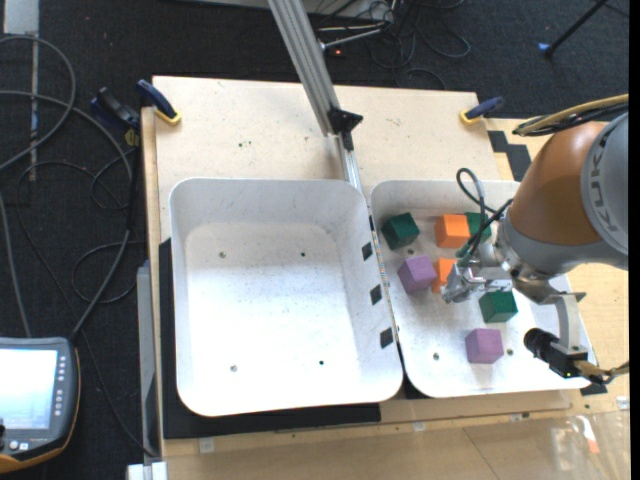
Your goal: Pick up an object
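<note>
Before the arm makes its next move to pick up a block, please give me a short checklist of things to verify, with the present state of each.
1. Blocks are in the right bin: ok; several cubes lie there.
2. Gripper is over that bin: ok; it is low among the blocks.
3. A block sits between its fingers: cannot tell; the wrist hides them.
4. Nearest targets identified: ok; a purple block is at its left and a green block at its right.
5. The nearer purple block stands free of the others: ok.
6. Cable is clear of the blocks: cannot tell.
</note>
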